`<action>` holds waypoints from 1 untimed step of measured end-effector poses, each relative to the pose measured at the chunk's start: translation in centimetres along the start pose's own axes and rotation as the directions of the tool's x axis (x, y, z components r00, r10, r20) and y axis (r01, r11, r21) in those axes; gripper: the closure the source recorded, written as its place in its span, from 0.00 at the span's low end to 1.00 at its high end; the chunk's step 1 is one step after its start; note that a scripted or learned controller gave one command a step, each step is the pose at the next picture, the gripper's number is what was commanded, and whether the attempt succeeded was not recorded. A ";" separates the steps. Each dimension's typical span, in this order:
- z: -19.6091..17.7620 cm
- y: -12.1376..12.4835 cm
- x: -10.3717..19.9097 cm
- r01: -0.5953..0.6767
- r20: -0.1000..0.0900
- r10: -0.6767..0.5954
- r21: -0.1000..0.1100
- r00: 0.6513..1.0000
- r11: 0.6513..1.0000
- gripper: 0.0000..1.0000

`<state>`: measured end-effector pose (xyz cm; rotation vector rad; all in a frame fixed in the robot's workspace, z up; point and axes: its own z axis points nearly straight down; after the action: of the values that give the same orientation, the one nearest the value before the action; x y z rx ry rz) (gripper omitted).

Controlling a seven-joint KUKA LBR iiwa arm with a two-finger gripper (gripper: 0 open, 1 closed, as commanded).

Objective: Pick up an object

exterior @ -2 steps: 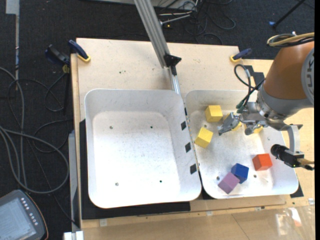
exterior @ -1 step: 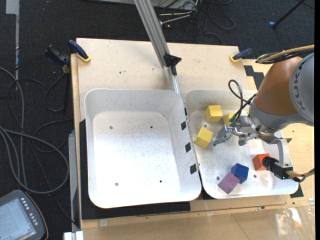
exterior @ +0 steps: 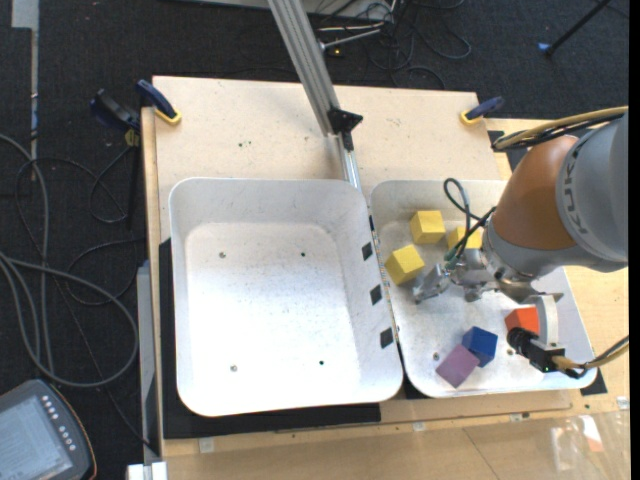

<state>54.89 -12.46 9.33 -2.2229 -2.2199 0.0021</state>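
I am viewing the right bin (exterior: 420,200), where the loose objects are lying around the gripper (exterior: 432,286). A yellow cube (exterior: 406,263) is sitting just up and to the left of the fingertips, near them but seemingly apart. A second yellow cube (exterior: 428,226) is resting farther up from the gripper, toward the bin's far wall. A third yellow piece (exterior: 462,238) is showing up and to the right, partly hidden behind the wrist and a black cable (exterior: 455,200). Below and to the right of the gripper, a blue cube (exterior: 480,344) is lying against a purple block (exterior: 458,366), and an orange-red block (exterior: 521,321) is sitting farther right, beside the arm (exterior: 560,208). The metal fingers are pointing left and low over the bin floor; I cannot tell whether they are spread or closed, and I am seeing nothing between them. The left bin (exterior: 190,268) is lying well to the gripper's left.
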 end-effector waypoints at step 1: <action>-1.2 0.1 0.0 0.000 0.000 0.000 -0.003 1.000 1.000 1.00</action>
<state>54.96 -12.43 10.53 -2.2239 -2.2215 -0.0012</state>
